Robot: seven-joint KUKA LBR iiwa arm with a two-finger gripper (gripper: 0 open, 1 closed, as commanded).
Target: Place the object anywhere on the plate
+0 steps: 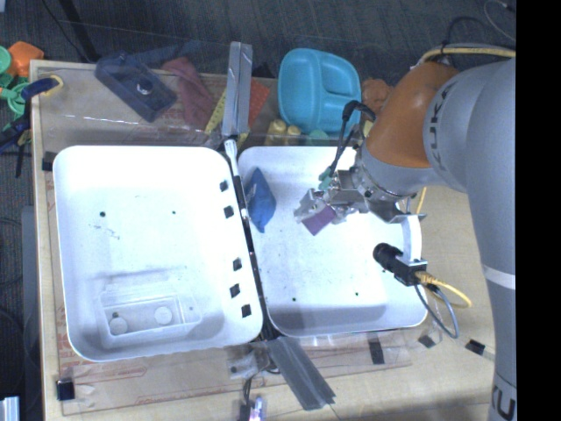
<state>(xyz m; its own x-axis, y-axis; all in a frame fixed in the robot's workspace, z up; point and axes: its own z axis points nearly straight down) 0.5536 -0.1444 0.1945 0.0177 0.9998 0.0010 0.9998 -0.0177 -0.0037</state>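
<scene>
My gripper hangs over the middle of the right bin, reaching in from the right. A small purple block sits between its fingertips, and the gripper is shut on it, just above the bin floor. A blue crumpled object lies in the same bin against the left wall, a hand's width left of the gripper. In the left bin, near the front, lies a flat see-through tray-like piece with two round marks.
A light-blue sectioned dish stands behind the right bin, outside it. A dark grey tool and reddish cloth lie behind the left bin. A black fitting with a yellow cable hangs by the right bin's right wall.
</scene>
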